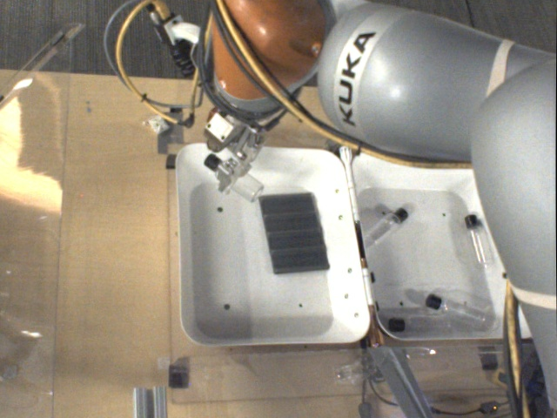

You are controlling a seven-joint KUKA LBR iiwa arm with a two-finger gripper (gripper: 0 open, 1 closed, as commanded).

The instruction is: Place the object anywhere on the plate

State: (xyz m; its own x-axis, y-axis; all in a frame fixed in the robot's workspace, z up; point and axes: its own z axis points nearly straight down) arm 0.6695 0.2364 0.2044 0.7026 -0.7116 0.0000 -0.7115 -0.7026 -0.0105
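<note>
**Claw over the left bin, tube in grip**

Camera view: My arm (418,68) enters from 3 o'clock and crosses above both bins. My claw (233,165) hangs over the left bin (204,312), near its 11 o'clock corner. Its fingers are clamped on a clear tube (244,185), which sticks out toward 5 o'clock. The dark ribbed plate (296,232) lies flat at the bin's centre, just beside the tube. The right bin (435,203) holds several clear tubes with black caps (385,224).
</note>
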